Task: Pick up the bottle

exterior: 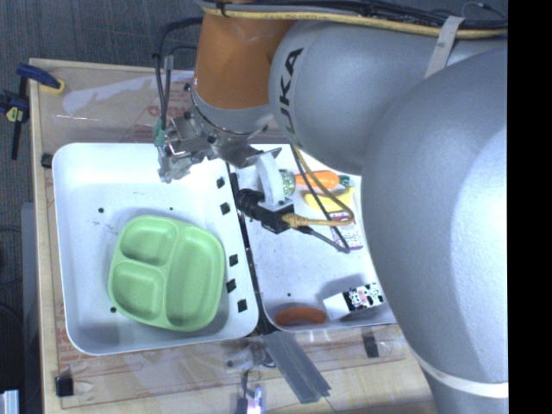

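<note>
Camera view counts two bins (78, 231) on one bench (103, 102) — one green tray (168, 270), one box (362, 298); tool (175, 158) grip unclear.

A pale wooden bench (103, 93) stands on dark grey carpet (86, 15).

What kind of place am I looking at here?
Most likely a robotics lab test bench: a big grey arm reaches over two shallow white bins, which hold assorted objects like a green divided plate, and blue clamps grip the bench edge.

Arm (345, 102) casing — letters "KA" readable.
</note>
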